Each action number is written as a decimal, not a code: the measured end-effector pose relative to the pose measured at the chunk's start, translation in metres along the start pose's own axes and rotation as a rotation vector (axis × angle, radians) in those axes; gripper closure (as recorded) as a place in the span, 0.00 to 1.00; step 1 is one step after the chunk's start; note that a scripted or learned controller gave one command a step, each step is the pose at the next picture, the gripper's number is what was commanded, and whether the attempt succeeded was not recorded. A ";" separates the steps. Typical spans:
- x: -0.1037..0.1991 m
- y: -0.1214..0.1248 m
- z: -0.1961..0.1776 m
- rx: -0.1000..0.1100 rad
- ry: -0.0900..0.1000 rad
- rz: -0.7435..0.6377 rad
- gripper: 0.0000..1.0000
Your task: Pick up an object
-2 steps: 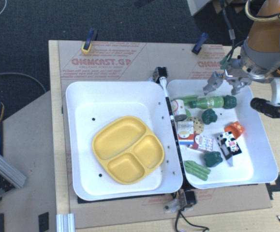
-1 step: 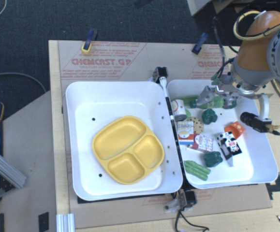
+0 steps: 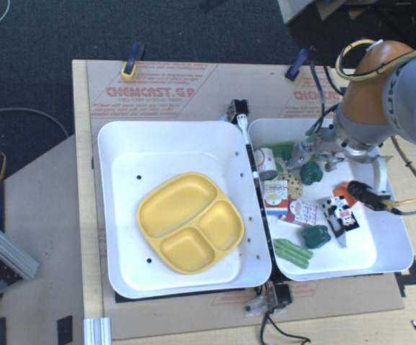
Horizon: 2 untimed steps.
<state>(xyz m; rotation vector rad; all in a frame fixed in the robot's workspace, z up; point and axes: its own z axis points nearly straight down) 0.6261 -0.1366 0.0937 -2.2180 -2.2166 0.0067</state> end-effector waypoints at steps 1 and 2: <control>0.001 0.000 0.009 -0.004 0.000 -0.001 0.00; 0.000 0.001 -0.002 -0.007 -0.001 0.000 1.00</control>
